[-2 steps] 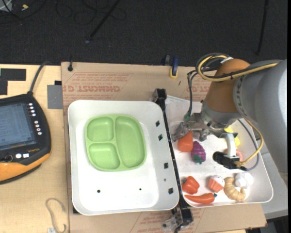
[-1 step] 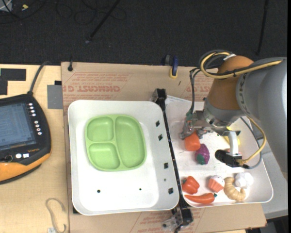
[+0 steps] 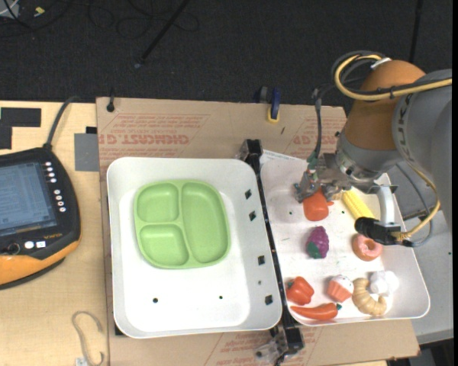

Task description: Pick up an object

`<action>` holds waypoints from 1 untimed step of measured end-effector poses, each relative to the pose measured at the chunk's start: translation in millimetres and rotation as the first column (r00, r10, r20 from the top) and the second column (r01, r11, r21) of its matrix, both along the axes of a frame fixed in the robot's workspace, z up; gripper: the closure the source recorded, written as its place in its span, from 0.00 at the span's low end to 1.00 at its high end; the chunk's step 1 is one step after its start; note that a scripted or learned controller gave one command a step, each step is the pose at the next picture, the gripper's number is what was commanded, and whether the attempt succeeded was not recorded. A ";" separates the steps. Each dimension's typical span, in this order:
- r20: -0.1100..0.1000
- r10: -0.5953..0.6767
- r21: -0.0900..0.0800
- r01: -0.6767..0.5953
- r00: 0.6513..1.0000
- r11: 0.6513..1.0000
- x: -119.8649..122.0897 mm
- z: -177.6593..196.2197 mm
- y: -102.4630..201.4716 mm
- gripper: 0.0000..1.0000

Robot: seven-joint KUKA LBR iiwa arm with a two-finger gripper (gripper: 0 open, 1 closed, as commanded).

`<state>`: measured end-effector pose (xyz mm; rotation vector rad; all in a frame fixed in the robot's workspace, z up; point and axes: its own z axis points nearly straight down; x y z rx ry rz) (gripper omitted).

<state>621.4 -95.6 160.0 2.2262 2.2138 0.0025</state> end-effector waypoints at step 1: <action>0.000 -0.004 0.000 0.004 1.000 1.000 -8.9 49.3 -2.2 1.00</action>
